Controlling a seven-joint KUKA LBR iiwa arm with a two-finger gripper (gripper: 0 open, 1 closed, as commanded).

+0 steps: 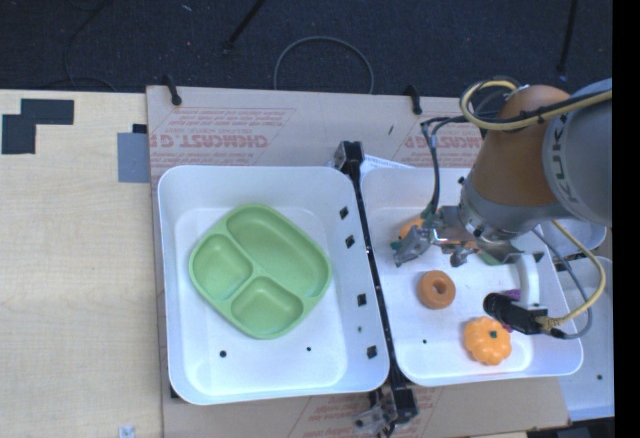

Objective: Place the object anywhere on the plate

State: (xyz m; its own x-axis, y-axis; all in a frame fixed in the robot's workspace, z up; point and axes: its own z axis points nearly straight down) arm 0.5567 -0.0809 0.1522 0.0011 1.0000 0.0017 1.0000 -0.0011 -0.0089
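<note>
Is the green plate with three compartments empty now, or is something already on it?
Empty. The green plate in the left bin shows three bare compartments.

Bin divider (362, 266) between green plate (260, 269) and doughnut (436, 289)

Looks like a robotics lab: KUKA arm (545, 161) trailing loose cables, two white bins (255, 381) on a cardboard-lined bench (75, 276), dark carpet (150, 16) strewn with wires and stand legs, toy food for test objects.
</note>
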